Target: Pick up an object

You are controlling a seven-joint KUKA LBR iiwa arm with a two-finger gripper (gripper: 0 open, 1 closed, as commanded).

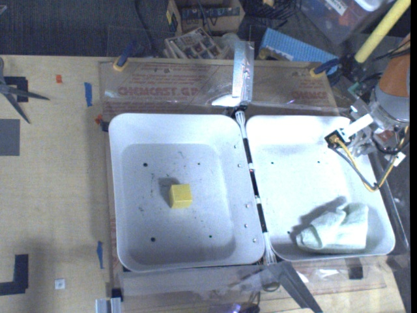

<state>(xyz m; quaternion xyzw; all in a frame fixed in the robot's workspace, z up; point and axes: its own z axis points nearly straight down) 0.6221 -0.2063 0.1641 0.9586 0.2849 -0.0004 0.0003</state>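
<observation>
Nearest the camera, along the front lip of the right bin (384, 243), lies a crumpled pale cloth (333, 229), bunched against the lower wall as soft things do when they are dropped and not laid. It is one candidate for me to lift, though its folds offer no firm edge.

A little farther in, and across the divider, the left bin (124, 135) holds a small yellow block (181, 195) near the middle of its floor, well apart from every wall. It sits flat with a short shadow on its left, free on all sides, so I judge it the cleaner thing to close on.

Beyond that, at the far right rim of the right bin, my hand (352, 137) hangs over the bin's upper corner, carried in from the right on my grey arm with its orange band (395, 80). It is well apart from both cloth and block, and nothing lies under it. Whether it is spread or closed I cannot tell; cables and brackets crowd it.

Farthest back, the bench (52, 175) runs out to clutter of boxes and wires behind the bins.
</observation>
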